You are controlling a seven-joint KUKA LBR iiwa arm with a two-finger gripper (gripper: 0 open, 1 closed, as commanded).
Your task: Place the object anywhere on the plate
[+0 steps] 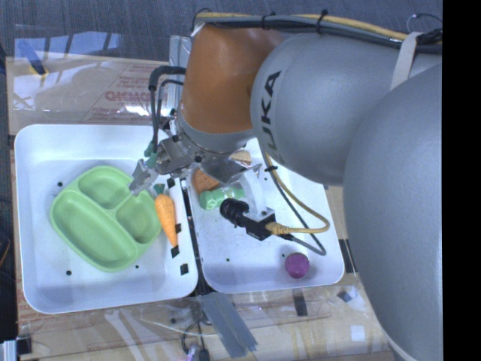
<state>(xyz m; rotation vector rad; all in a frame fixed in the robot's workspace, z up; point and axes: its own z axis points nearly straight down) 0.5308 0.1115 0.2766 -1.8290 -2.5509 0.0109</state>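
- Fingers of the gripper (144, 173) hang over the green plate's (101, 216) right rim; you can't tell their spread, and nothing shows between them.
- Your carrot (166, 216) lies just beside that rim, on the left bin (37, 277) floor, apparently off the plate; judge placing unfinished; next, regrasp it.

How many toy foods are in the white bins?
3 that I can see. A carrot lies beside the green plate in the left bin. A purple ball-like fruit and a partly hidden green-and-orange piece sit in the right bin. The arm may hide more.
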